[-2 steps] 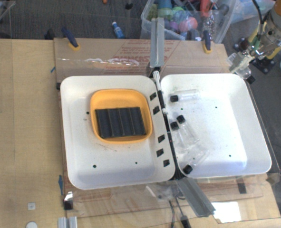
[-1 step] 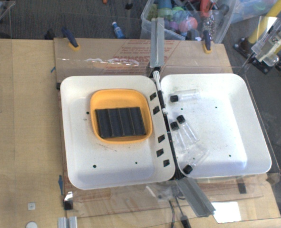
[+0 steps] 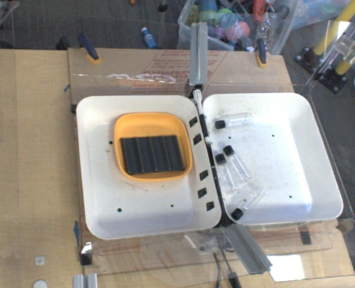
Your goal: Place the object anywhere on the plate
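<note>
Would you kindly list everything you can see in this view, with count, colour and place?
bins: 2, white, side by side on the bench
plate: 1, orange-yellow, in the left bin
ridged block: 1, dark grey, lying on the plate
clear tubes: about 4, transparent with black caps, in the right bin near the divider; exact count hard to tell
divider: 1, with black tabs, between the bins
bench: 1, light wood, under the bins
tub: 1, clear, full of mixed coloured items, on the floor behind the bench
clamps: 2, blue and orange, at the bench's far edge
</note>
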{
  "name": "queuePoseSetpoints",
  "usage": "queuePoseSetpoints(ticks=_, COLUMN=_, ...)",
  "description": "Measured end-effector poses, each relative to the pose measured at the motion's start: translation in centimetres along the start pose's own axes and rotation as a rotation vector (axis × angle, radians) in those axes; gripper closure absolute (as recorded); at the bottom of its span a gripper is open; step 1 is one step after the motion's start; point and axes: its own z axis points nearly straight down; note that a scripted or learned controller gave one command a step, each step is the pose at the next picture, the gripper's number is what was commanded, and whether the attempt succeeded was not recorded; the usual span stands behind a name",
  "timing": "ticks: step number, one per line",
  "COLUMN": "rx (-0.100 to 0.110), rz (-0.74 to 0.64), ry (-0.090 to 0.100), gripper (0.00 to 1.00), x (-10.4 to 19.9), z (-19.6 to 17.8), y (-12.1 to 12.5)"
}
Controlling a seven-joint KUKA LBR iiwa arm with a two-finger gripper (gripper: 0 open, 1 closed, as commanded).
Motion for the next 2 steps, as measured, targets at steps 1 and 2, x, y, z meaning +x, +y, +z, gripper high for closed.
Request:
queuePoseSetpoints(ticks=1, rx=0.002, rz=-0.066, ry=0.005, gripper=1.00, x=0.51, z=0.02, y=-0.17)
queuePoseSetpoints(ticks=2, rx=0.002, rz=-0.341, ry=0.005, gripper=1.00, x=0.52, z=0.03, y=-0.14)
